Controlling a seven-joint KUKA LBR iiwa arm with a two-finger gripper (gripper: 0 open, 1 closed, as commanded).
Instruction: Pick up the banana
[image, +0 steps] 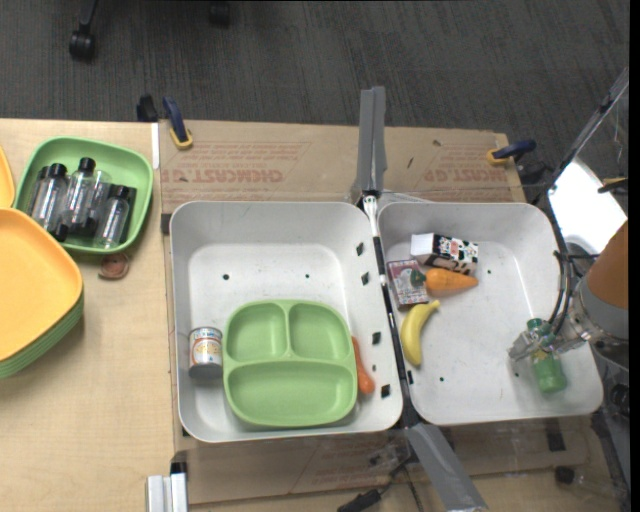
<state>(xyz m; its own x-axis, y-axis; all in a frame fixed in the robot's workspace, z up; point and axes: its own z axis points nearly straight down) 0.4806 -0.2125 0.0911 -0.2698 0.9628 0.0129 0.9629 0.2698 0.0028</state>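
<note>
Green divided plate (290, 362): lies in the left bin (200, 240), toward that bin's near edge; three compartments, nothing in them; a small labelled can (205, 352) stands just beside its left rim, label too small to read; an orange carrot-like piece (362, 368) lies along its right rim.

Banana (416, 330): task object; in the right bin (500, 390), close to the left wall by the divider, curved, stem end up toward the orange carrot (450, 282); a small printed packet (406, 282) and a black-and-white carton (446, 248) lie just above it; print on both illegible.

Hand (538, 345): at the far right of the right bin, well apart from the banana, low over a green bottle (548, 374); whether the fingers are spread or closed cannot be told; nothing seen held.

Risks, as judged: the hand stands at the bottle, so a closure here would take the wrong item or knock it over; the banana sits near the bin wall, so a descent may foul the wall or divider; the curved skin may slip from a two-finger pinch; the carrot and packet are close enough to be nudged or caught with it.

Writing: cardboard (270, 165) on the counter behind the bins carries red print, upside down to this view, reading roughly "CHEMCAST"; a green tray of dark-capped bottles (80, 198) at far left, labels unreadable.
</note>
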